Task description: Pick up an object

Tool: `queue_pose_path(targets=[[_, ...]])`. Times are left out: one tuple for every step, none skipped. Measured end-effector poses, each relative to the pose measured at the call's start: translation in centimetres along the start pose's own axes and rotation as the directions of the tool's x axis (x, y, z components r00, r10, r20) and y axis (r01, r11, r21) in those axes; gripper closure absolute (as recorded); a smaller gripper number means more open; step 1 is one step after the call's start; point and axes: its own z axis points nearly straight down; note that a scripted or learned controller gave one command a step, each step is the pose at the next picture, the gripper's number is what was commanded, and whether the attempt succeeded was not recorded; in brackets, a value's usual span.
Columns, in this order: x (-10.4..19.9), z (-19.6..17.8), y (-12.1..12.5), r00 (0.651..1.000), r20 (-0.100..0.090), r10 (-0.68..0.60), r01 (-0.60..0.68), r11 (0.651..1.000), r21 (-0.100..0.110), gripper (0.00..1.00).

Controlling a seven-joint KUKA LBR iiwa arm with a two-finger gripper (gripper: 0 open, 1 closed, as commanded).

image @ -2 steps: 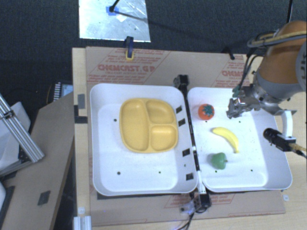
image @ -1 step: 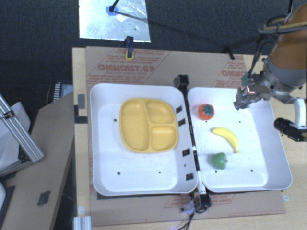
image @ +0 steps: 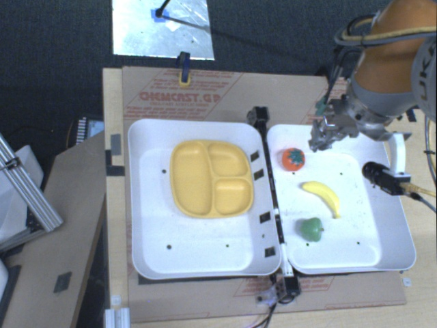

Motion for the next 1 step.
queue_pose_path(targets=[[4.92, 0.12, 0.91, 1.0, 0.0, -0.001, 0.001, 1.0, 0.0, 1.0]])
